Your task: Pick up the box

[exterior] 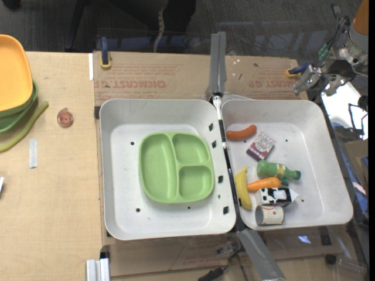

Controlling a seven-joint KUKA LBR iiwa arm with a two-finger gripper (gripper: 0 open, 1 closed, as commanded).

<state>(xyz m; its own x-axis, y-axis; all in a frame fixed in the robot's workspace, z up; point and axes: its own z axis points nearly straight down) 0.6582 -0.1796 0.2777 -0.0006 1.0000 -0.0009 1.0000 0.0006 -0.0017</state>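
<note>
box: we see the small pink-and-white box lying flat in the right bin, up in its far half, just right of the sausage

box vs pincer: the pincer hangs well apart from the box, past the right bin's far right corner and outside its rim, so the box sits down and to the left of it

pincer state: honestly we can't tell how far open it is, it's a tangle of metal and cables from here, and we see nothing held in it

box direction: its long side runs on a slant, from the near-left up toward the far-right, one corner pointing at the bin's back wall

right bin: besides the box and sausage we've got a green bottle on its side, a carrot just below it, a banana along the left wall, a black-and-white carton and a cup tipped over at the near edge

left bin: holds a green divided plate with three compartments, sitting about in the middle

surface: a stack of yellow and green plates at the far left edge, with a small pinkish round thing beside it
</note>
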